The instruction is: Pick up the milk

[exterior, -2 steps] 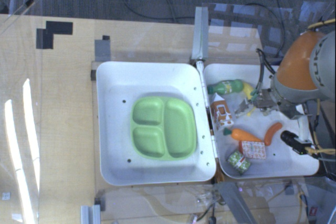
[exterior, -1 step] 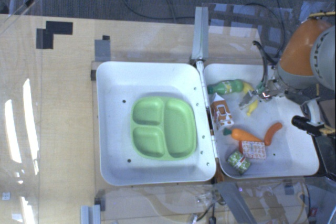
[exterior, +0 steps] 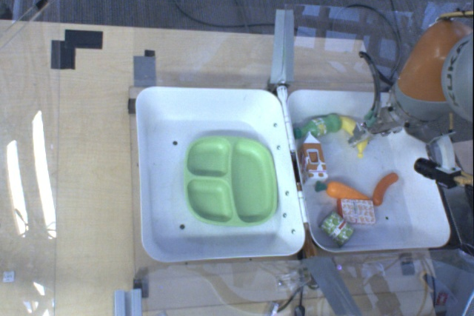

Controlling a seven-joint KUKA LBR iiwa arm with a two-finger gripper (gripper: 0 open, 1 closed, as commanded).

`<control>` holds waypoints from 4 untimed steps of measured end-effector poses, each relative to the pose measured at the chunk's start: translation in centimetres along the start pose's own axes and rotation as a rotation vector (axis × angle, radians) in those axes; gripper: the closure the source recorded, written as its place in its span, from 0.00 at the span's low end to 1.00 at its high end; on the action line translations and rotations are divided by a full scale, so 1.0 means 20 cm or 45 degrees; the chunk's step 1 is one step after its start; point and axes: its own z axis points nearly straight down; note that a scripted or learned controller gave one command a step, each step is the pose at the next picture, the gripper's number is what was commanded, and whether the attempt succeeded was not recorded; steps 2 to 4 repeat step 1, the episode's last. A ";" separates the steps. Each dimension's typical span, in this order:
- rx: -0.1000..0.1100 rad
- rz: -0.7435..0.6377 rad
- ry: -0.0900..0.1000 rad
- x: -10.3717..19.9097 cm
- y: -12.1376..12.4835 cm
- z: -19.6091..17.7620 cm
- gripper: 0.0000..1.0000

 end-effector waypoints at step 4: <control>0.011 0.076 0.005 0.19 -0.01 -0.49 1.00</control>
